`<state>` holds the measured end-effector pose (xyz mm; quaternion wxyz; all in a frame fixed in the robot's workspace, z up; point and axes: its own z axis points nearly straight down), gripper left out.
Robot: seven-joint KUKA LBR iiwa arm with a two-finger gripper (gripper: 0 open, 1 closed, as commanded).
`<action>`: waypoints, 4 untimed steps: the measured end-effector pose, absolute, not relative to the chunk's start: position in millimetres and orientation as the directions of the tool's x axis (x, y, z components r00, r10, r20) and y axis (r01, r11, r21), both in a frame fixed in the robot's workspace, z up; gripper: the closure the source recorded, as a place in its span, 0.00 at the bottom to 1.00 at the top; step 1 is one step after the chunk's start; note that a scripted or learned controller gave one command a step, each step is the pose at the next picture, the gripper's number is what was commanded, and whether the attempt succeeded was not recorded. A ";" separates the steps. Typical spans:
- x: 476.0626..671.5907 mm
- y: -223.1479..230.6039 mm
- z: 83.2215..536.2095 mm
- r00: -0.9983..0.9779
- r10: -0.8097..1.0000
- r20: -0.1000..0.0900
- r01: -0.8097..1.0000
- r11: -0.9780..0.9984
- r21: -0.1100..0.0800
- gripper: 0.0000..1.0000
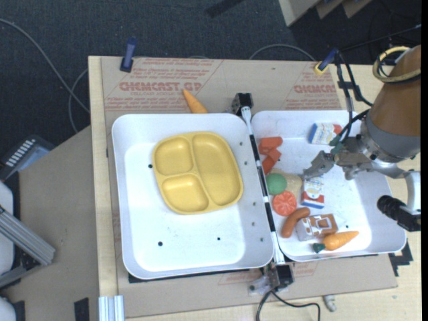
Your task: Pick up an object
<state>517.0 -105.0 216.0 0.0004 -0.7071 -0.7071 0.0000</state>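
My gripper [318,170] hangs over the middle of the right bin [374,243], reaching in from the right. Just below it lies a small red, white and blue carton [313,196]; I cannot tell whether they touch. A blue and white carton [324,133] lies at the bin's back. Along the left side are two red-orange pieces [271,150], a green ball [277,182] and a red tomato slice [284,202]. Toward the front lie a sausage [295,221], a small printed box [315,227] and a carrot [338,240].
The left bin [140,246] holds a yellow three-part plate [197,172]. Another orange carrot [194,102] lies on the cardboard behind the bins. A clamp [242,103] sits between the bins at the back. Cables run along the right rear.
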 end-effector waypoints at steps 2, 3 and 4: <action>536.8 -146.6 86.1 0.001 1.000 -0.001 1.000 -0.001 0.001 0.00; 538.6 -145.6 97.2 0.000 1.000 0.000 1.000 0.000 0.007 1.00; 587.7 -62.3 185.6 -0.003 1.000 0.001 1.000 0.003 0.003 1.00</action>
